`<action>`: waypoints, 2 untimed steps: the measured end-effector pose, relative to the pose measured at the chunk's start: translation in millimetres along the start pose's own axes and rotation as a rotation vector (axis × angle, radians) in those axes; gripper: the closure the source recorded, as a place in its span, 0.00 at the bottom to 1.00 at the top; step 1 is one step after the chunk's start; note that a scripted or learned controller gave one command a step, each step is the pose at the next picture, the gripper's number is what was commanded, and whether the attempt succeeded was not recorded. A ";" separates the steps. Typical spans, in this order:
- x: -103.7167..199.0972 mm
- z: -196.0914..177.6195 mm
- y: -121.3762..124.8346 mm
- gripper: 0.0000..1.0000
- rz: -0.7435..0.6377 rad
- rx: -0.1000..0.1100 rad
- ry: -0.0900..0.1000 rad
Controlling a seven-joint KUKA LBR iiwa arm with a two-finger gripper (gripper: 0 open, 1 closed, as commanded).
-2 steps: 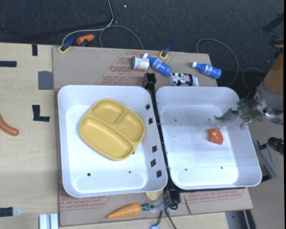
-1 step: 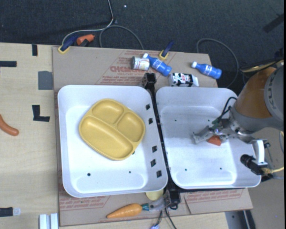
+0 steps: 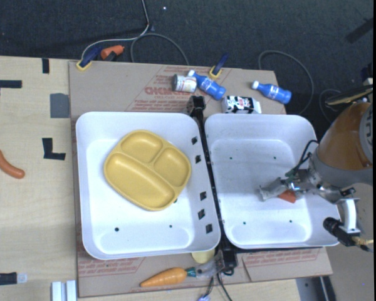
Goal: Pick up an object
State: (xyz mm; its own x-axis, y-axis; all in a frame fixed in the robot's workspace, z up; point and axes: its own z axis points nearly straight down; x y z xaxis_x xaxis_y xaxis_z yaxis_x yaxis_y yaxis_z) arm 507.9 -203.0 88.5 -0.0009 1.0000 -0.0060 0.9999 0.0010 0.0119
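On the far left of the tabletop point(image 3: 31, 105) I see a toy sausage point(image 3: 7, 163). The left bin point(image 3: 88, 137) holds a yellow divided plate point(image 3: 147, 168), tilted diagonally. Below the bins, at the lower centre of the frame, lies a toy carrot point(image 3: 164, 277). Above them sit small bottles point(image 3: 210, 86) and a black-and-white carton point(image 3: 241, 105). In the right bin point(image 3: 257, 133), the gripper point(image 3: 271, 192) reaches in from the right, low over the floor; a small red-orange object point(image 3: 289, 197) lies just beside it. I cannot tell how its grasping parts stand.
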 end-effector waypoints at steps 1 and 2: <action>-21.2 1.7 59.3 0.00 -0.001 0.006 0.003; -20.2 -16.3 45.2 0.00 0.001 0.012 0.007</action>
State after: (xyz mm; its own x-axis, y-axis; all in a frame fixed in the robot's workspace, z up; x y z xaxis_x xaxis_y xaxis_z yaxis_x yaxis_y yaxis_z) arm 553.0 -223.0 105.4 -0.0004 1.0000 0.0005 1.0000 0.0004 -0.0003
